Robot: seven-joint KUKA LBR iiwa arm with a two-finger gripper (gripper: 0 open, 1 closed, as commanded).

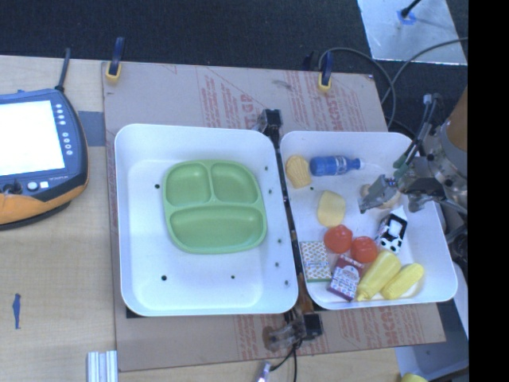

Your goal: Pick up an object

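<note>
Clutter fills the right-hand shallow white plastic bin, which is presumably why the grey two-finger gripper hangs over this bin and not over its neighbour: every candidate for picking lies here. Its dark fingers look slightly spread with nothing between them, though at this slant I cannot be sure how wide. Taking the pale yellow rounded block as landmark, the gripper sits just to its right, a blue plastic bottle lies above it, a small yellow lump up and to its left, and two red tomato-like balls just below. Further below, two yellow corn-shaped pieces and a small printed carton crowd the bin's lower wall, and a black-and-white toy lies to the block's lower right, just under the gripper. The block stands fairly apart from its neighbours (the easiest target, I judge), whereas the lower group touches, leaving little room for fingers. To its left, the other white bin holds only a green divided plastic plate, set centrally with bare floor around it.
</note>
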